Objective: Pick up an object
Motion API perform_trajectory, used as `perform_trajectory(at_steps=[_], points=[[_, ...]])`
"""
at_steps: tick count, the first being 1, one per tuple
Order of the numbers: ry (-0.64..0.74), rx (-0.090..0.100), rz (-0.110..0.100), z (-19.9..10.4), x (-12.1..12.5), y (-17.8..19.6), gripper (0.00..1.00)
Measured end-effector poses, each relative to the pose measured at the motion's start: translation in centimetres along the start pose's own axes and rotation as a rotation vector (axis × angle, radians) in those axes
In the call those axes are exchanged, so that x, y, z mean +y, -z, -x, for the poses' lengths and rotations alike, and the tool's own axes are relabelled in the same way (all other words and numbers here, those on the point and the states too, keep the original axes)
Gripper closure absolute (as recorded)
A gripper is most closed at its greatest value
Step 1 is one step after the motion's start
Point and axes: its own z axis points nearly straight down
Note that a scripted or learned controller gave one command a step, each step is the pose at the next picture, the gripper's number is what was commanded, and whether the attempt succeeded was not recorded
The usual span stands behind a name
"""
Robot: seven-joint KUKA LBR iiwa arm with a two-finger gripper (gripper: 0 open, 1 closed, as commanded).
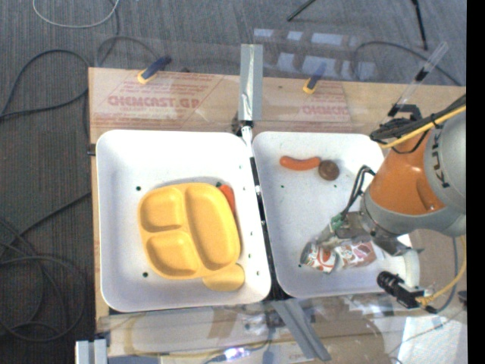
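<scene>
In the right bin [303,203] a crumpled silver, white and red wrapper [339,253] lies near the front right. My gripper [345,230] hangs low over the wrapper's upper edge, under the orange band of the arm [405,188]. An orange sausage-shaped piece [300,162] and a small brown ball [328,170] lie side by side at the back of that bin. The left bin [121,203] holds a yellow compartment tray [189,229], with an orange object [228,199] partly hidden behind its right rim and a yellow piece [225,278] at its front corner.
The grey arm body covers the right bin's right wall. A metal divider strip [250,82] runs back from the gap between the bins. Yellow clamps [153,68] and cables lie on the board and floor behind.
</scene>
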Motion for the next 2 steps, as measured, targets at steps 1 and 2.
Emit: perform_trajectory(at_steps=[1,2], points=[[-0.251,-0.001,-0.018,1.64,-0.64,8.64,1.0],[-0.251,-0.001,-0.018,1.64,-0.64,8.64,0.0]])
